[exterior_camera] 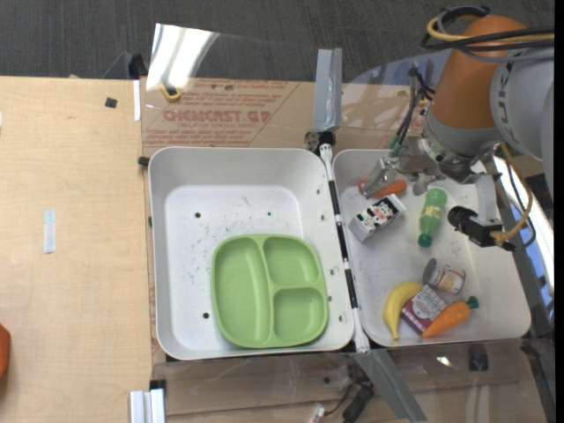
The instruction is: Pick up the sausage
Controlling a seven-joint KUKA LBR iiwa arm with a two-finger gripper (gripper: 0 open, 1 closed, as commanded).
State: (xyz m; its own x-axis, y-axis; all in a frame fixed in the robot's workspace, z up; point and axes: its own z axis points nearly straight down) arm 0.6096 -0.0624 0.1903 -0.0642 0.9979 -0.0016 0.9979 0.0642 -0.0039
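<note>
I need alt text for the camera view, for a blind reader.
The tool is low at the sausage in the right bin, which also holds a bottle, banana and carrot. The left bin holds a green tray.

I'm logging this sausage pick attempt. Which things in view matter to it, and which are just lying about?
Part of the job:
sausage
tool
right bin

Just lying about:
green bottle
small carton
banana
carrot
can
green tray
left bin

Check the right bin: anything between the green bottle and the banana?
In the camera view, the small can lies roughly between the green bottle and the banana, slightly right of their line; otherwise bare bin floor.
</note>
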